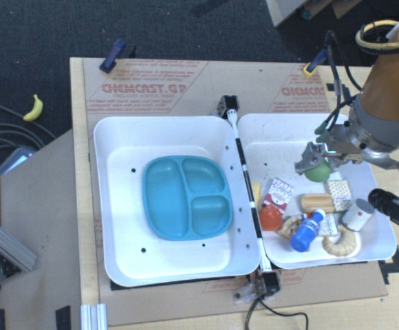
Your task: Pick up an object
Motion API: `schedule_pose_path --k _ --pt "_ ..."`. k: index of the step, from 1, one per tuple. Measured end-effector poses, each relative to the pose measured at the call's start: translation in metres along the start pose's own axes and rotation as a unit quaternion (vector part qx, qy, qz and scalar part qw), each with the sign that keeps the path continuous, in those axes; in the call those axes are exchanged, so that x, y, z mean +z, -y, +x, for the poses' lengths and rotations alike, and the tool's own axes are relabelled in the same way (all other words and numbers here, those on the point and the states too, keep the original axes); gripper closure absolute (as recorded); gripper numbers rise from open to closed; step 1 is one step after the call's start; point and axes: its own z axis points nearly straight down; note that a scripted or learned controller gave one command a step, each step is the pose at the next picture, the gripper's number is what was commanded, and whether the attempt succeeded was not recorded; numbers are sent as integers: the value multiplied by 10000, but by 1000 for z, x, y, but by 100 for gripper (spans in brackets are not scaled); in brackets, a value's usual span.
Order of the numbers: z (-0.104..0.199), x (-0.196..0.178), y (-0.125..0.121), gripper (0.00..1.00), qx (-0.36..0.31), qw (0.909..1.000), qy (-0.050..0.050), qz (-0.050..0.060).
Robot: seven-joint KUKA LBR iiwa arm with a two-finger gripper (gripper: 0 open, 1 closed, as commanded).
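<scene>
Claw (pixel 314 162): we cannot tell its opening or hold.
Green ball (pixel 318 172): touching, just beneath.
Blue bottle (pixel 305 232): well below.

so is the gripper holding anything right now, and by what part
It cannot be told. The gripper sits right against a green round object in the right bin, but the view doesn't show the object between its fingers.

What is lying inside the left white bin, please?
Inside the left bin lies one blue divided plate, its three compartments holding nothing. Whatever is under the plate is covered.
</scene>
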Motion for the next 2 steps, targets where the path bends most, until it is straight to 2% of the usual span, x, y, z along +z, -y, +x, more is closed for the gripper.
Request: schedule_pose_path --k 1,2 --pt "59 -5 34 100 -9 10000 -15 27" --pt "44 0 14 100 1 10000 -2 2"
